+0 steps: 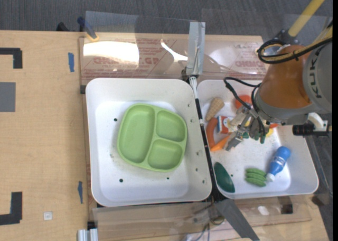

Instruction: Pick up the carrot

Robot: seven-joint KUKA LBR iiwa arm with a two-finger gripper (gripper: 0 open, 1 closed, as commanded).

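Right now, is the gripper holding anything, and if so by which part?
Cannot be told. The gripper is low in the right bin, right beside the carrot, but this view does not settle whether the carrot is gripped.

**Where things sit**

Two bins sit side by side on the worktop. The left bin holds a plate. In the right bin, the carrot lies by the left wall. A bottle lies to the right, near the front.
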